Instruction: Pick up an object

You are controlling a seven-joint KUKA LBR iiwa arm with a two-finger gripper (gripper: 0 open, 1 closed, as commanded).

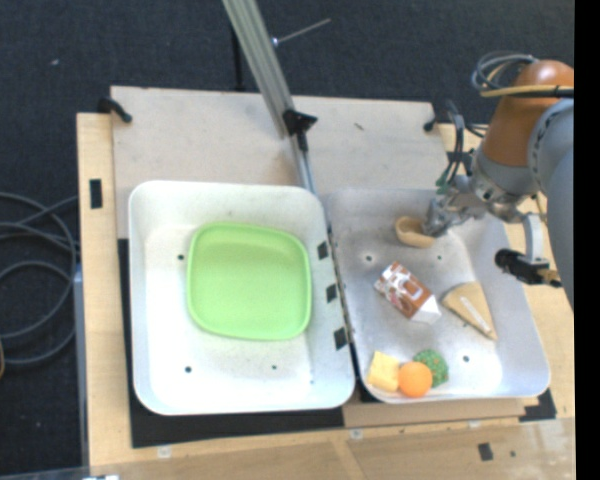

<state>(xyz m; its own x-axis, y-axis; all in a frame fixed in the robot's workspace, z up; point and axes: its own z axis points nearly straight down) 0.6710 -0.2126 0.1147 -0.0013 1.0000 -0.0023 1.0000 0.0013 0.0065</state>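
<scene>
At the upper right of the frame, the gripper (pixel 438 218) reached down into the right bin (pixel 500 368), its fingers at the edge of a small tan, bowl-shaped object (pixel 413 233); whether they were spread or closed could not be told. The grey arm (pixel 520 138), with its orange band, came in from the right edge. Lower in the same bin lay a brown-and-white packet (pixel 407 292) near the centre, a tan wedge (pixel 469 309) to its right, and, along the bottom rim, a yellow block (pixel 384 372), an orange ball (pixel 414 380) and a green piece (pixel 435 365) clustered together. The left bin (pixel 160 368) held a light green square plate (pixel 249 281). Both bins sat side by side on the wooden counter (pixel 200 133).
</scene>
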